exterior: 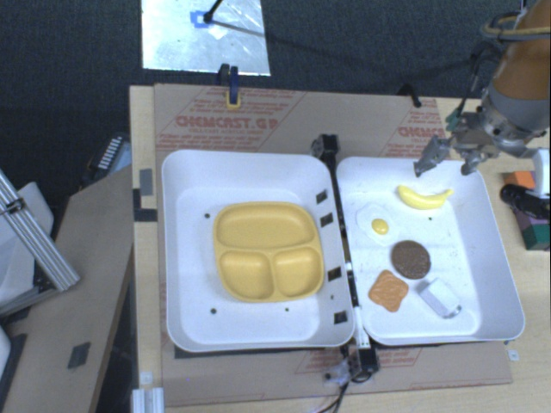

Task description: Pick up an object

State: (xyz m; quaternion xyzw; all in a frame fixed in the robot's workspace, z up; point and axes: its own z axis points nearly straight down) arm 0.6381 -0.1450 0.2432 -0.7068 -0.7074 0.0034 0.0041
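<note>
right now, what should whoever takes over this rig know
Pincer: open, nothing between its fingers, poised over the right bin's far edge, just above the banana.
Right bin holds the banana, fried egg, brown patty, orange waffle and a white block.
Left bin holds the yellow divided tray.
Done: nothing picked.
Left: close on one object, probably the banana, and lift it.

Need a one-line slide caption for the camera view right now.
Open gripper hovers above the right bin, nearest the banana; left bin holds a yellow divided tray.
</note>
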